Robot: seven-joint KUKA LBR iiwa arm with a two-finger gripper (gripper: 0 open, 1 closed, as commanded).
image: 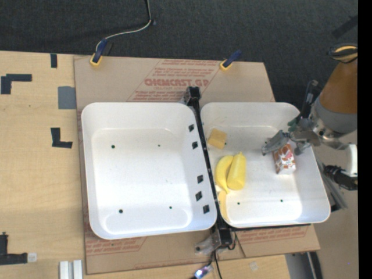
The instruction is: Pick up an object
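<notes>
Camera view: gripper over small carton in right bin

Camera view — gripper (285,144) at right of frame, fingers spread apart, one tip touching top of red-and-white carton (285,159), nothing visibly clamped between. Carton inside right bin (302,214), near its right wall. Yellow banana-like piece (231,172) and tan block (217,139) toward frame centre — left bin (96,156) alongside.

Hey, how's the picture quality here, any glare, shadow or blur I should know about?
Camera view: even light, the white bins bright but not blown out; soft shadows under the banana and carton; the hand slightly soft, small print on the carton unreadable.
</notes>
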